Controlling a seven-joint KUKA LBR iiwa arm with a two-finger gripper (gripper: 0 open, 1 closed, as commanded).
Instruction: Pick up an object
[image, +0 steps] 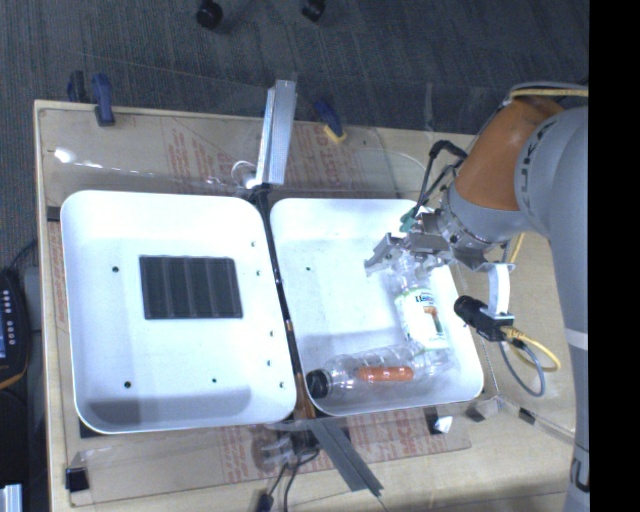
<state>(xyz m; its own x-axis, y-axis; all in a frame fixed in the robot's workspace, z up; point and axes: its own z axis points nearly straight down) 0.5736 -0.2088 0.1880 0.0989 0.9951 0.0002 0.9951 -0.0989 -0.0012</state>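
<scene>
In the right bin (330, 250) lie two clear plastic bottles. One with a white and orange label (424, 315) lies along the bin's right wall. The other, with a black cap and an orange label (375, 373), lies along the front wall. My gripper (402, 253) hangs over the right part of this bin, at the far end of the white-labelled bottle. Whether it touches that bottle I cannot tell. A dark grey ribbed rectangular block (190, 287) lies flat in the middle of the left bin (100, 380).
A metal divider bar (276, 130) stands at the back between the bins. Blue clamps (102, 98) hold the bench's far edge. A black and yellow cable connector (485, 318) hangs off the arm just right of the right bin.
</scene>
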